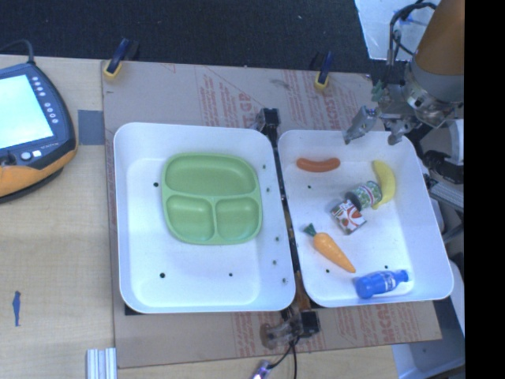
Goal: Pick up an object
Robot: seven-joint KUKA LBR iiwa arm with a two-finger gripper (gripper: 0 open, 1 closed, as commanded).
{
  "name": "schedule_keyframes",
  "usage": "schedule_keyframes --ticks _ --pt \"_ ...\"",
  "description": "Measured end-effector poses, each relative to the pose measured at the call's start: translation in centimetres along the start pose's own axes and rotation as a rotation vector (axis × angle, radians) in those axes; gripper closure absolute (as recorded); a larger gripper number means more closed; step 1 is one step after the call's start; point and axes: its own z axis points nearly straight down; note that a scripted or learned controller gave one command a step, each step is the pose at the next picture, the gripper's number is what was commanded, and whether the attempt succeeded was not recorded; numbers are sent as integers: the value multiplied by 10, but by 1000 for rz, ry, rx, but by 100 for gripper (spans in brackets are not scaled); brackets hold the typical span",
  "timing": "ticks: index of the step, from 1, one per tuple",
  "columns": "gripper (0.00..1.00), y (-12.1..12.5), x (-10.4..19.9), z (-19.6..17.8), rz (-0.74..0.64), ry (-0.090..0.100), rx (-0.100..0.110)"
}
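Observation:
The right bin [418, 212] holds a sausage [318, 164], a yellow banana [384, 181], a small green-topped can [363, 196], a small red and white carton [347, 216], a carrot [333, 251] and a blue bottle [381, 283]. My gripper [375, 129] hangs over the bin's far rim, above and to the right of the sausage, and is open with nothing between its fingers.
A green divided plate [211, 197] lies in the left bin [142, 275]. A teach pendant [28, 129] rests on the bench at the far left. Clamps [321, 69] hold the cardboard sheet at its far edge.

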Motion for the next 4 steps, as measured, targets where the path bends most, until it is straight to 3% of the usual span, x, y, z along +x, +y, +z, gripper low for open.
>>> schedule_keyframes --ticks 1,2,3,4 --pt "0 2 -72 60 1 -1 4" --pt "0 3 -70 138 -3 -1 2" --pt "100 4 -70 127 -6 -1 2" --pt "100 3 -4 138 -3 0 2"
